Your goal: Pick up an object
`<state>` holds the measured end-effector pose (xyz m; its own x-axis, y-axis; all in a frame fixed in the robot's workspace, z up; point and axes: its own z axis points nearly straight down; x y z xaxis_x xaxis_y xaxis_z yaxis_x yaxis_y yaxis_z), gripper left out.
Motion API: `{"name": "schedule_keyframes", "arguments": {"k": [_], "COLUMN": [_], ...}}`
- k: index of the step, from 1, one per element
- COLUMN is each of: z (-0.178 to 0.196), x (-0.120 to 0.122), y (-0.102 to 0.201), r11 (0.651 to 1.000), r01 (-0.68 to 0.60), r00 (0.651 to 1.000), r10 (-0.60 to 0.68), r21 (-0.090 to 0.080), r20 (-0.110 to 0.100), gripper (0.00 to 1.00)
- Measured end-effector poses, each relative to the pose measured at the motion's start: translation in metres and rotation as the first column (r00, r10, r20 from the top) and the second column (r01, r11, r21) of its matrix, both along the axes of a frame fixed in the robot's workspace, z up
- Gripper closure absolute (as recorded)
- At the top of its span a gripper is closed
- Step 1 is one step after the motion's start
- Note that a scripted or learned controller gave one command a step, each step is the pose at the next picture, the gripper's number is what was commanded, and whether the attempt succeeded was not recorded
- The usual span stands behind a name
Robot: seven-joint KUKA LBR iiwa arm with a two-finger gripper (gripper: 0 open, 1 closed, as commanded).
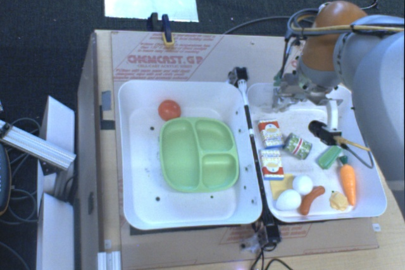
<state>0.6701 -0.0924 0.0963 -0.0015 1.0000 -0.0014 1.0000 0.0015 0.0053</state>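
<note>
Over the right bin's far end: gripper, jaws' state cannot be told. Right bin holds two small cartons, tin, carrot, two eggs, sausage. Left bin: green divided plate, tomato just beyond it.

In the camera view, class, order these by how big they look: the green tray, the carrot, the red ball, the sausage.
1. green tray
2. carrot
3. red ball and sausage: they look alike, so unranked.
</note>
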Motion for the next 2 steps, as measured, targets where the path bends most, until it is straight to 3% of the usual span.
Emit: {"name": "schedule_keyframes", "arguments": {"k": [1, 2], "z": [0.000, -0.012], "x": [0.000, -0.001], "y": [0.000, 0.008], "r11": [1.000, 1.000], "r01": [0.000, -0.003], "r00": [1.000, 1.000], "r10": [0.000, 0.003], "r21": [0.000, 0.001], "r20": [0.000, -0.004], "gripper": [0.00, 0.00]}}
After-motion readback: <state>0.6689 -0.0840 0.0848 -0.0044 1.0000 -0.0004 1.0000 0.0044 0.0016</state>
